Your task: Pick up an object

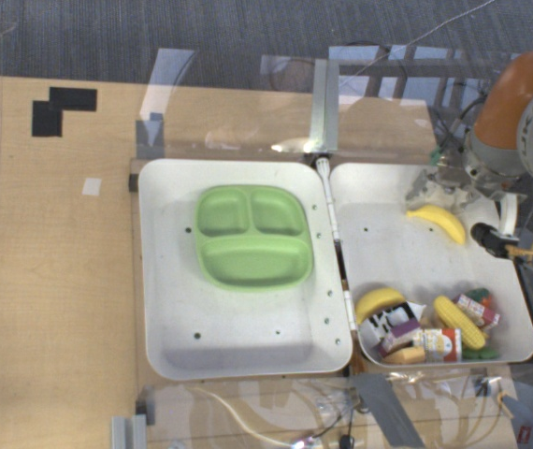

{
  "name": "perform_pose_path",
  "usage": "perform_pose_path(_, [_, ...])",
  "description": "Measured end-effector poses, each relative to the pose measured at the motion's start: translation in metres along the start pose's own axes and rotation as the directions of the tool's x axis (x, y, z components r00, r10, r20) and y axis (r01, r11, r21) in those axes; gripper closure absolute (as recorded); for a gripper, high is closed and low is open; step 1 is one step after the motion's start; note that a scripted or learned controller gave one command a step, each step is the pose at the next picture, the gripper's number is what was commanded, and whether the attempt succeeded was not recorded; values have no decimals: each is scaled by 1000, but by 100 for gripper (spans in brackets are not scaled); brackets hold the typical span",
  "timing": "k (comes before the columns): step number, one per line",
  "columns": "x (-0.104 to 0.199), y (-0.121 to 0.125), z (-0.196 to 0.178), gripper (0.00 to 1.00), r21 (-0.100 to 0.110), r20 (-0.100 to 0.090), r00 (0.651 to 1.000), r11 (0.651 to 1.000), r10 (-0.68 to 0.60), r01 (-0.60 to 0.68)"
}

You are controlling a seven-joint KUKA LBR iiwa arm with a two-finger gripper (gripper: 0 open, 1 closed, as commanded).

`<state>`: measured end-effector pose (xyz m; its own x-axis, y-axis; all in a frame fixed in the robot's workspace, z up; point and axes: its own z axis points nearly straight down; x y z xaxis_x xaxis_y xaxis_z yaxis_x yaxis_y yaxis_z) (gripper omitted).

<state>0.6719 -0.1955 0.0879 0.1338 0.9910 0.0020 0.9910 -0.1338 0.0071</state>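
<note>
A yellow banana (439, 223) lies in the right bin (379, 241), near its far right side. My gripper (432, 188) hangs just above and behind the banana's left end, at the end of the grey arm with its orange band (519, 101). A pile of toy food sits in the right bin's near corner: a yellow half-round piece (380, 302), a corn cob (460, 323), a small can (439, 344) and a black-and-white packet (393, 324). The banana lies apart from the gripper.
The left bin (168, 279) holds a green divided plate (252, 237) in its middle. A metal divider (324, 120) runs between the bins at the back. Black cables and a connector (496, 239) hang by the right bin's right edge.
</note>
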Motion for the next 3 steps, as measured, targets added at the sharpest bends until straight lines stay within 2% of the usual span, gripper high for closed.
perform_pose_path(1, [3,-45,-1,0,-2,2,1000,1000,-30,31])
perform_pose_path(2, [6,-75,-2,0,-4,2,1000,1000,-6,6])
perform_pose_path(3, [-5,-96,-3,0,-8,3,990,989,-144,144])
